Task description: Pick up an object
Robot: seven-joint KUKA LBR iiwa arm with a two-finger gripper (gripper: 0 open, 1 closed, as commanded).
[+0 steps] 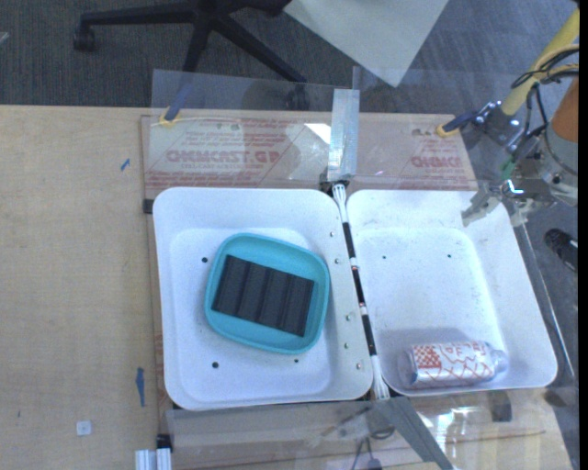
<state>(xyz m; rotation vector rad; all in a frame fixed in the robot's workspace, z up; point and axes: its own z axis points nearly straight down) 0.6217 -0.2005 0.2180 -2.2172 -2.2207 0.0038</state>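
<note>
This is a robotics lab or test room. A plain wooden worktop [73, 275] carries two shallow white bins [184, 367] fixed side by side, with clear plastic sheeting [239, 156] taped behind them. Grey carpet [55, 73] lies beyond, where the wheeled base of an office chair [211, 32] stands. Cabled equipment [533, 101] crowds the right edge.

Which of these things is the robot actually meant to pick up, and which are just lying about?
For the job: turquoise tray in the left bin; red-patterned can in the right bin; the tool.

Just about: office chair, clear plastic sheet.
</note>
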